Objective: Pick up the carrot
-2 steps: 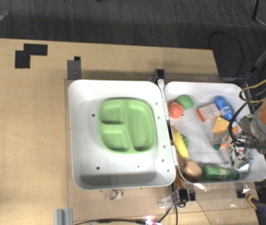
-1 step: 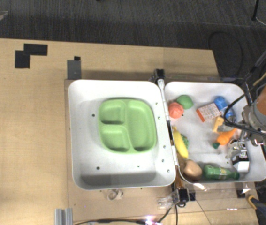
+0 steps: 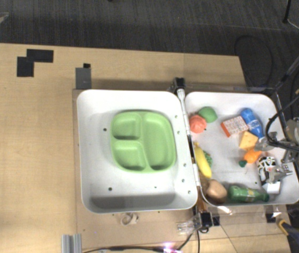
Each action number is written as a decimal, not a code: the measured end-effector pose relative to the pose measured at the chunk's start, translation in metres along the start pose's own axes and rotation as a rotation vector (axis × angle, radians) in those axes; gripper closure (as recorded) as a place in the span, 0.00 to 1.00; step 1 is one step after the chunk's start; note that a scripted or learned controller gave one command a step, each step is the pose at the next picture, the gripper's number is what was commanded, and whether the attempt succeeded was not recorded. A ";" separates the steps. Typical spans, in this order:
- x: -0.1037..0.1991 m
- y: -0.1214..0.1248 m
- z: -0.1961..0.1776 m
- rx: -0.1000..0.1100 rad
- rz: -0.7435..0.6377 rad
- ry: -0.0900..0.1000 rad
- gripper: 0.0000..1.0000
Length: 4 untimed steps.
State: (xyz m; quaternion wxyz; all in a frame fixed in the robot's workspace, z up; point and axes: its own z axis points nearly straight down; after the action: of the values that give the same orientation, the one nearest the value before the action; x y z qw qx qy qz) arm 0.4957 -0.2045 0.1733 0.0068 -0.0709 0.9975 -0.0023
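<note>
The carrot (image 3: 251, 156) is a small orange piece with a green tip, lying in the right bin (image 3: 220, 151) towards its right side. It sits just below a yellow wedge (image 3: 248, 140). My gripper (image 3: 271, 174) hangs over the right bin's right edge, just right of and slightly below the carrot. The grey arm reaches it from the right. Nothing shows between the carrot and the gripper, and the carrot rests on the bin floor.
The right bin also holds a green ball (image 3: 208, 113), a red fruit (image 3: 197, 123), a red-white box (image 3: 233, 125), a blue bottle (image 3: 251, 119), a banana (image 3: 204, 162), a brown potato (image 3: 216, 191) and a green bottle (image 3: 247, 194). A green divided plate (image 3: 141, 140) lies in the left bin (image 3: 94, 157).
</note>
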 end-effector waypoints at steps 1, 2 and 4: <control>-0.002 -0.001 0.068 0.000 -0.469 -0.004 0.00; -0.086 -0.011 0.054 -0.004 -0.281 -0.002 0.00; -0.078 0.006 0.068 -0.011 -0.738 -0.015 0.00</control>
State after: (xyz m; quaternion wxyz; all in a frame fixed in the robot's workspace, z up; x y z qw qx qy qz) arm 0.5728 -0.1881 0.1066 0.0124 -0.4257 0.9048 0.0010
